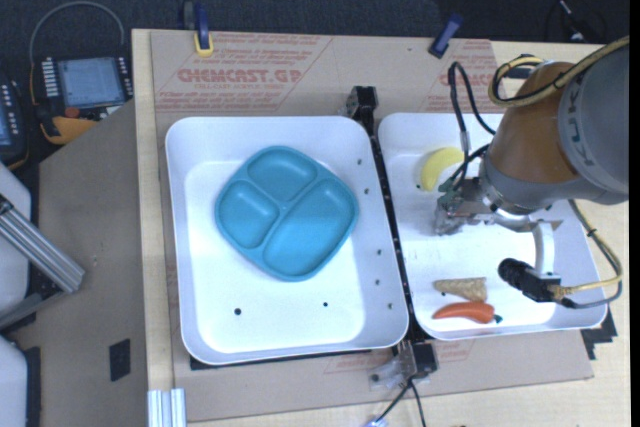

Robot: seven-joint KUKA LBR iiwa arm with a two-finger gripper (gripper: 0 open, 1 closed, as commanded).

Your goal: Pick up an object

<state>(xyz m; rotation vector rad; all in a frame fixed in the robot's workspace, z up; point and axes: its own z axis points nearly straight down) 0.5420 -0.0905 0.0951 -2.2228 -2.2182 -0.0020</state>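
Okay, I've got the gripper low in the right bin, in its left half near the wall it shares with the other bin. From this slant I cannot tell whether the gripper is open or closed, and I see nothing held in it.

Closest candidate: a rounded yellow object, just behind the gripper towards the bin's back wall. It's very near, but I can't say they touch. The grey arm, with its orange band, comes in from the right and covers much of the bin's right half, so that side is hidden from me.

Towards the front of the same bin there's a tan piece, and right in front of it an orange-red piece with a small green tip, lying close to the front rim. Both sit apart from the gripper, with bare white floor between.

Across the divide, the left bin holds a blue divided plate, lying flat in the middle, well apart from the gripper.

Further out, both bins sit on a printed board on the tabletop. A yellow-and-blue clamp and a blue clamp sit on the board's back edge. A black clip sits between the bins at the back.
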